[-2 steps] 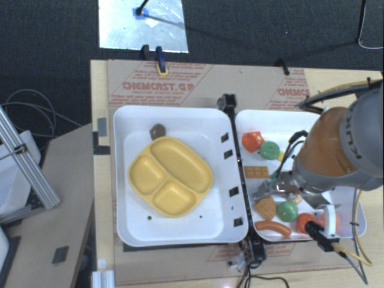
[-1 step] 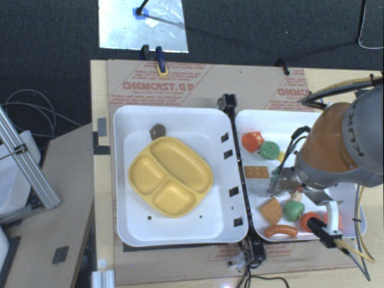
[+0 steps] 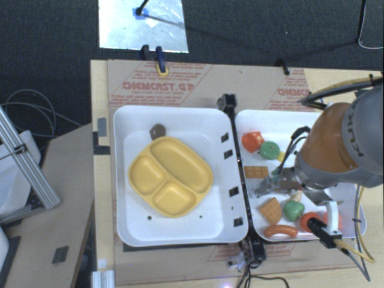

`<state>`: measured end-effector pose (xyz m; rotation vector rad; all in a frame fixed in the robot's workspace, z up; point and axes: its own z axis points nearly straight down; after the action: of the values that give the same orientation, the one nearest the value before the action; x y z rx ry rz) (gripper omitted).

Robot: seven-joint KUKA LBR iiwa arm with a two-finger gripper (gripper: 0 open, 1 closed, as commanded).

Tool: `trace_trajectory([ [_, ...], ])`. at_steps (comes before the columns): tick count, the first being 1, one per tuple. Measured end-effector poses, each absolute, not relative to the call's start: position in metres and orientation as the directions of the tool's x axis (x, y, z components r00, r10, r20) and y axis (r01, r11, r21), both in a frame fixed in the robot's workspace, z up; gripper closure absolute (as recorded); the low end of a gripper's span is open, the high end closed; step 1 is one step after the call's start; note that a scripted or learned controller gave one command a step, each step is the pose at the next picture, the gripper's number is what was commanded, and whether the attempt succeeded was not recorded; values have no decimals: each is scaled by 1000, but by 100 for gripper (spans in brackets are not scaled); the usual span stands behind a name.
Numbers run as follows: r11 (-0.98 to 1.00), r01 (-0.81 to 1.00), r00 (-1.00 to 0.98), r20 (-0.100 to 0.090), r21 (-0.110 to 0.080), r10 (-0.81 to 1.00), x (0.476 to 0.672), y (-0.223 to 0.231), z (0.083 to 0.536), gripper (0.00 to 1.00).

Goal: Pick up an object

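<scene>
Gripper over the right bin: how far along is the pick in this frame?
Done: the gripper is down among the toy food in the right bin, beside the square cracker. In hand: nothing shows between its fingers. Left: closing on an item and lifting. The yellow tray lies in the left bin.

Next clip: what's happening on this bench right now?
A grey KUKA arm with an orange band reaches in over the right bin, its claw low among the toy food: a red piece, a green ball, crackers, a sausage. Nothing is visibly between its fingers. The left bin holds a yellow divided tray and a small brown object.
</scene>
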<state>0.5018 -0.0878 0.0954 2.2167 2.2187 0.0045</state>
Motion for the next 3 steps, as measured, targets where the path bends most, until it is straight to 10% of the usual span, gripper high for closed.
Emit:
trace_trajectory([
  [2, 6, 1000, -6, -3, 9, 1000, 627, -147, 86, 0],
  [3, 2, 1000, -2, 0, 5, 1000, 604, -139, 140, 0],
])
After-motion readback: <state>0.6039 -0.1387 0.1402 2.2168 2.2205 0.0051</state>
